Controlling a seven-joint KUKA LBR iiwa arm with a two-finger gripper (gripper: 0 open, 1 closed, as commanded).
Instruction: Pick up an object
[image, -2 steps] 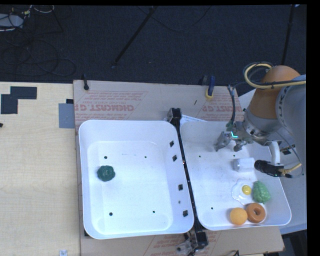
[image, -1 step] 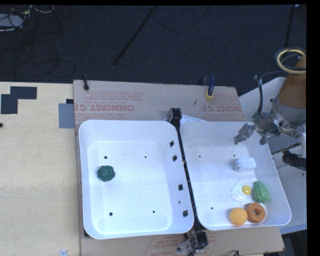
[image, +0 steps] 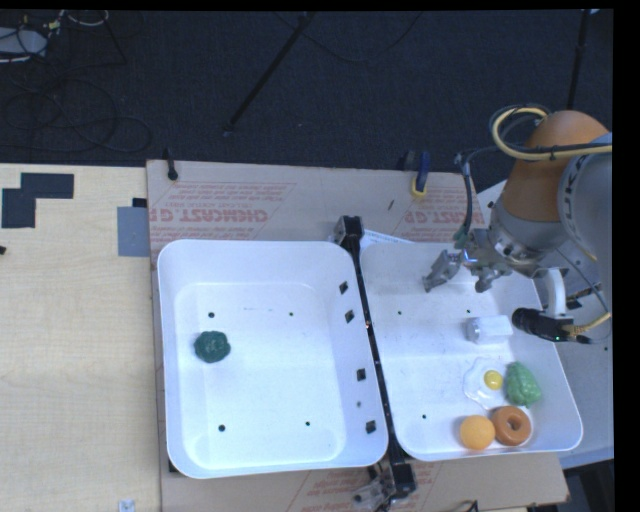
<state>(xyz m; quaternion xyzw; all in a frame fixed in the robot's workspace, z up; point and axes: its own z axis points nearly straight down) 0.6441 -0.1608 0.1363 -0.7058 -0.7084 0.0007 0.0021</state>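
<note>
two white bins sit side by side on the worktop. the gripper (image: 462, 270) hovers over the right bin's (image: 420, 420) far end, fingers spread and holding nothing. the nearest object, a small white block (image: 488, 328), lies just toward the camera from the fingers, with food toys further on.

We look down from one fixed camera set high above the bench (image: 80, 330), tilted so that the far edge of the bench and the dark floor (image: 300, 80) beyond it lie along the top of the picture. We stand far enough back to take in both white bins whole, the left bin (image: 180, 270) and the right bin (image: 410, 265) side by side, with the bench's bare wood to the left; the arm (image: 560, 180) enters from the right edge, seen from above and a little from the front
</note>
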